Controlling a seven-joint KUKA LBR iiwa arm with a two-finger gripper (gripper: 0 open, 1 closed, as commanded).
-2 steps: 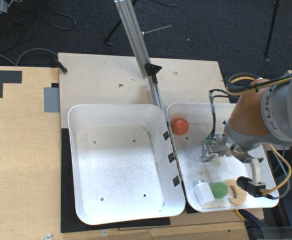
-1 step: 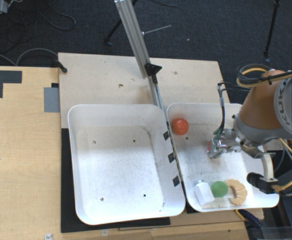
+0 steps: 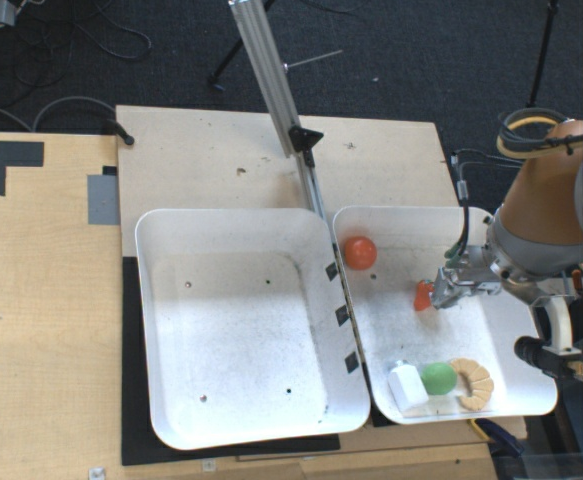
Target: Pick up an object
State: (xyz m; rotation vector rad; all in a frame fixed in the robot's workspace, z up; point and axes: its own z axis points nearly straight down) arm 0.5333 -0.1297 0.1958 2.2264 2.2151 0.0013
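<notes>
Two shallow white plastic bins on pale wooden desk (image 3: 41, 298): left bin (image 3: 231, 230), right bin (image 3: 511, 403). Claw (image 3: 443, 294) low in right bin, touching small red object (image 3: 424, 296) at its left tip; grip state impossible to tell. Round orange-red ball (image 3: 360, 253) near divider, apart from claw. White block (image 3: 406, 386), green ball (image 3: 438, 378), tan ridged pastry-like piece (image 3: 474, 382) clustered at front edge.

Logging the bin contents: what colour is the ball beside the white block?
Green, seen in the camera view.
</notes>
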